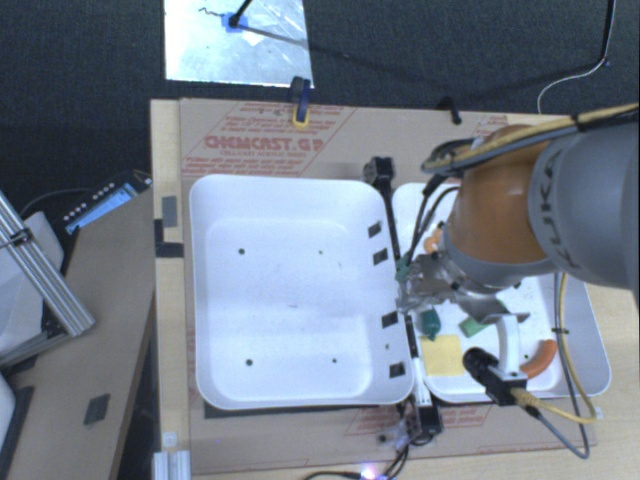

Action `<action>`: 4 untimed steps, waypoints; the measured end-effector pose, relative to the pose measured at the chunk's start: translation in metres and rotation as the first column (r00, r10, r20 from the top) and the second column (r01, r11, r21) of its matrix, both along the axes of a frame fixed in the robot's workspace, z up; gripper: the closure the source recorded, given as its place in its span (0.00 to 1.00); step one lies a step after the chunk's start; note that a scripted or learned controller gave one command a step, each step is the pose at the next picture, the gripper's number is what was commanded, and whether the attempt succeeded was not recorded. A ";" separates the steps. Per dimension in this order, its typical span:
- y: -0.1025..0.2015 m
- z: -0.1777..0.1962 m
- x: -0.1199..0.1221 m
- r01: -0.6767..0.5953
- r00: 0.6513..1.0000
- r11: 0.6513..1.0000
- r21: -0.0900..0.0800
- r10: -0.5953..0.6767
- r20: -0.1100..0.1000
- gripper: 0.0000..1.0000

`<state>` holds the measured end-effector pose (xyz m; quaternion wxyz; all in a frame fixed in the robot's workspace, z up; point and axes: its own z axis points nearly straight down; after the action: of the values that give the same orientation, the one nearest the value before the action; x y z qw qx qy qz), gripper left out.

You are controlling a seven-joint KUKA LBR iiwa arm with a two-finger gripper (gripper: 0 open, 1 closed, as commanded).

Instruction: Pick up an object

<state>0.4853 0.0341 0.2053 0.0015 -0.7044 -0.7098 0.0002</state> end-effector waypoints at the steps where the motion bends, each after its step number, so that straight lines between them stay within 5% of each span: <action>1: 0.030 -0.022 0.021 0.000 1.000 1.000 -0.002 0.000 0.004 1.00; 2: 0.026 0.112 0.050 0.002 1.000 1.000 0.000 -0.002 0.018 1.00; 3: 0.043 0.033 0.029 0.005 1.000 1.000 -0.001 -0.005 -0.002 1.00; 4: 0.074 0.157 0.032 -0.001 1.000 1.000 0.002 0.001 0.015 1.00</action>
<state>0.5174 0.1081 0.3627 -0.0031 -0.7040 -0.7102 -0.0060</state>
